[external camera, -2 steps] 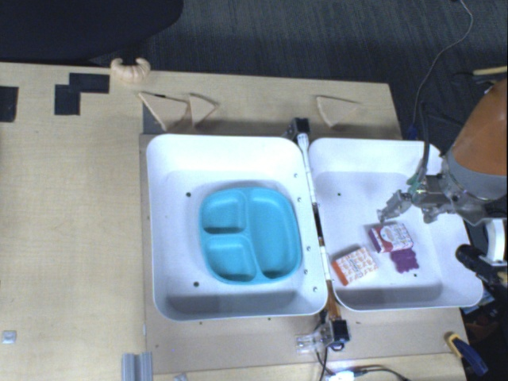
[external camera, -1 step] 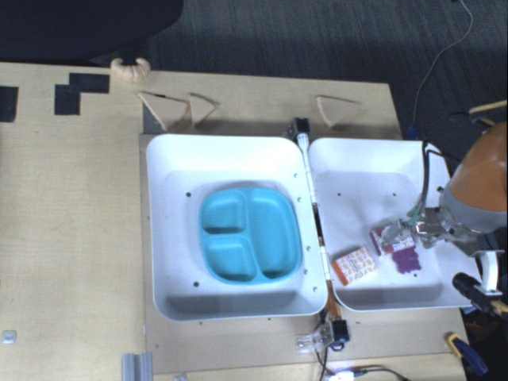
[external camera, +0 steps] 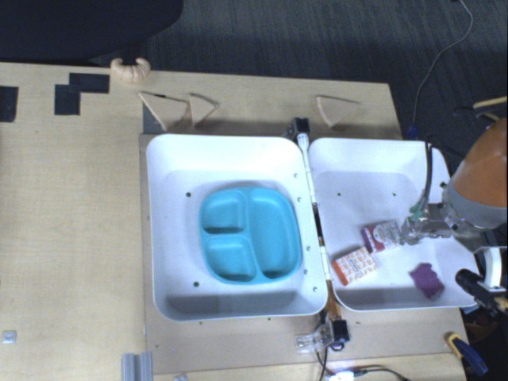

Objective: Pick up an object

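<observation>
A: Three small things lie in the right bin (external camera: 373,161), low in the frame. Which one is the tool (external camera: 397,234) on?

B: The small packet (external camera: 379,236), dark red at its left end and clear or silvery toward the right. It lies near the middle of the bin floor, and the tool's tip meets its right end. I cannot tell whether the packet is truly between the fingers or merely touched, and I cannot tell how wide the tool stands; that part is blurred.

A: And the other two?

B: A red and white box (external camera: 355,265) lies tilted just below and left of the packet, close to the bin's left wall. A purple block (external camera: 426,279) sits toward the lower right of the bin, apart from both, below the arm.

A: Where does the arm (external camera: 476,205) come from?

B: From the right edge of the frame, grey with an orange part (external camera: 486,169) above the wrist, reaching left over the bin. A thin cable runs up along it.

A: What is in the left bin (external camera: 171,213)?

B: A light blue tray (external camera: 251,233) with three compartments, lying flat in the middle.

A: What do the bins sit on?

B: A pale wooden table (external camera: 71,236), with dark floor across the top of the frame.
</observation>
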You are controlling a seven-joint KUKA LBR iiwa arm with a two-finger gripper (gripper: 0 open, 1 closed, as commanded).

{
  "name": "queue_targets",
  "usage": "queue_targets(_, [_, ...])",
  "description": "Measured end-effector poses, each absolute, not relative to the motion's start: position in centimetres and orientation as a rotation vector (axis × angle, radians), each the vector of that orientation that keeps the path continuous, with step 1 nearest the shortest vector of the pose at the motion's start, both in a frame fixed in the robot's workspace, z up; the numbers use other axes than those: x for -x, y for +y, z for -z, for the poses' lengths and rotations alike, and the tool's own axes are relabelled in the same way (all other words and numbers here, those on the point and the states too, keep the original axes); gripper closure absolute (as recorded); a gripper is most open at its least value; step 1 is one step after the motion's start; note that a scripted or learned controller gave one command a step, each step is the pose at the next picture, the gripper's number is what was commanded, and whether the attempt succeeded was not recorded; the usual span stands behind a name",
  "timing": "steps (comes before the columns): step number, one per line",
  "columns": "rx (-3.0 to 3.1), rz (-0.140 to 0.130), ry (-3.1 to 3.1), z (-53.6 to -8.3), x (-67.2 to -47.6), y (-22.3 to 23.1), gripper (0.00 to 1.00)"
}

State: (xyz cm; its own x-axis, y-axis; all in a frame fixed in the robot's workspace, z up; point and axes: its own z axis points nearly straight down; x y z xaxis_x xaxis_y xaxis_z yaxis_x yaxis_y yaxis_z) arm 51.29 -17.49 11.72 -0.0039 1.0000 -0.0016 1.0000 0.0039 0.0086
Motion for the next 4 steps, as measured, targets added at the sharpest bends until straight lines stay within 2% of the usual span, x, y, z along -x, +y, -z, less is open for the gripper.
queue_targets(1, [-2.214, -0.006, 2.226, -14.7, -55.8, -11.0, 1.0])
queue_targets(2, [-2.218, 0.0, 2.221, -17.5, -48.7, -18.4, 1.0])
queue_targets(3, [-2.213, -0.006, 2.226, -22.4, -51.5, -9.8, 1.0])
queue_targets(4, [-2.215, -0.001, 2.222, -21.3, -48.7, -18.0, 1.0])
